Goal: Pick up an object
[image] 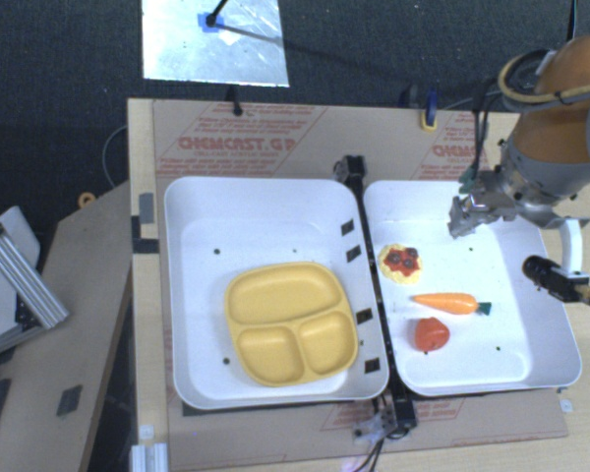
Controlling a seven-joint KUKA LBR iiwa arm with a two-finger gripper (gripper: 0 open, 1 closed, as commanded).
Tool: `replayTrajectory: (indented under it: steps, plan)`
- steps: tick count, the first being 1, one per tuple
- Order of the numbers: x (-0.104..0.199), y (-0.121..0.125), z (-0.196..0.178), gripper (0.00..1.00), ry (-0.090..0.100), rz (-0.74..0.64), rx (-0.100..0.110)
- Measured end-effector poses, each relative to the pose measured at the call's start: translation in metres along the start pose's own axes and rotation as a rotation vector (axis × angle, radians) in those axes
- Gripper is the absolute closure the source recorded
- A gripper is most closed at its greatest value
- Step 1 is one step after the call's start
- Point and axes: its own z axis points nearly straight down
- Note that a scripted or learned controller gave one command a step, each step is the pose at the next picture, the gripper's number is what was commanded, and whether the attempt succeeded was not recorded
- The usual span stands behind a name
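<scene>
Gripper [464, 219] hangs over upper part of right bin [541, 367], can't tell its state, w/ nothing seen in it; carrot [445, 304], tomato [432, 334] & small pizza [400, 263] lie below-left; yellow tray [290, 320] in left bin [192, 264].

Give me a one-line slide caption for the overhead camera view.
Pincer over right bin near carrot, tomato, pizza toy; yellow tray in left bin.
</scene>
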Motion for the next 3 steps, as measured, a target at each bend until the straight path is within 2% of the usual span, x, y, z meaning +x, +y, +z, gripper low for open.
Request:
replayTrajectory:
  steps: [2, 3]
  plan:
    - [0.108, -0.013, -0.005, 1.00, 0.000, -0.002, 0.001]
    - [0.165, -0.033, -0.009, 1.00, 0.001, -0.002, 0.002]
